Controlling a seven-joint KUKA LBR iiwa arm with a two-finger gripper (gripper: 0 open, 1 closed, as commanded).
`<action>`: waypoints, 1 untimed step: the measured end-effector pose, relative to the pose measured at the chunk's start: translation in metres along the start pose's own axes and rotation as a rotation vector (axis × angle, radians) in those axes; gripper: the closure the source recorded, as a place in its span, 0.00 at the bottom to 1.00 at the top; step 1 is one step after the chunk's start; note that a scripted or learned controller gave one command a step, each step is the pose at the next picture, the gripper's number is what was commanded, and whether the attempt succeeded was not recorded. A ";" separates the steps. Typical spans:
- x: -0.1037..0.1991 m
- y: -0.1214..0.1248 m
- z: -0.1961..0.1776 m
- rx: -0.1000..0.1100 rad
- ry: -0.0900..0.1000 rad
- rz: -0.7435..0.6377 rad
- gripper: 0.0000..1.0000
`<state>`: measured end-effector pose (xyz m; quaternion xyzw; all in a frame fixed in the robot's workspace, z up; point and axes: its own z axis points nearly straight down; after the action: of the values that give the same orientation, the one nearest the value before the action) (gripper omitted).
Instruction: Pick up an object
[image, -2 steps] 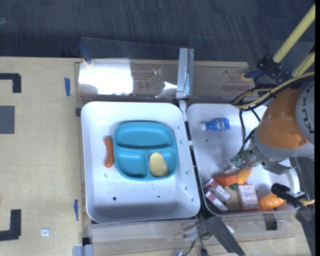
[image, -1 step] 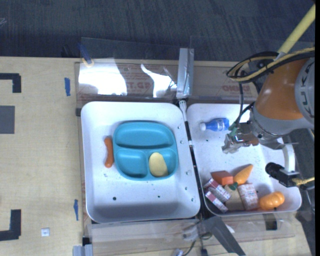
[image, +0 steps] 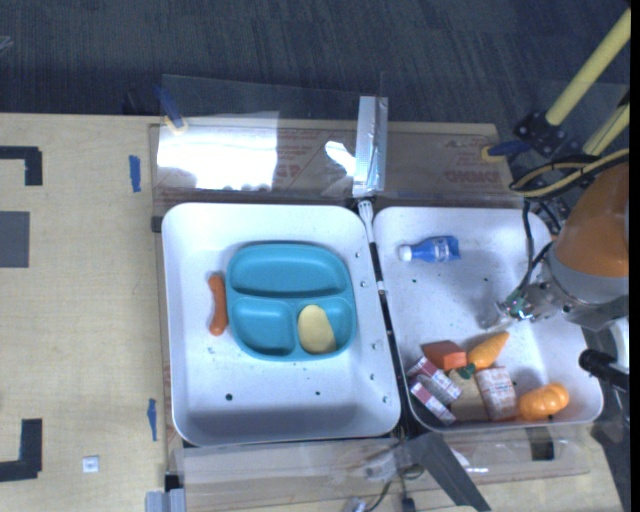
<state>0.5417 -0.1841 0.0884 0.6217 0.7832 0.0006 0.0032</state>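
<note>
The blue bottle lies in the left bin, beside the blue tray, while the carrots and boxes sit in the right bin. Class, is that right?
Not quite. The camera view shows the blue bottle in the right bin, near its far edge. The blue tray is in the left bin; the carrots and boxes sit in the right bin.
</note>
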 end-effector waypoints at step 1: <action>0.002 0.001 0.001 0.001 0.002 -0.002 0.00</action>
<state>0.5418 -0.1820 0.0871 0.6209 0.7839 0.0010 0.0020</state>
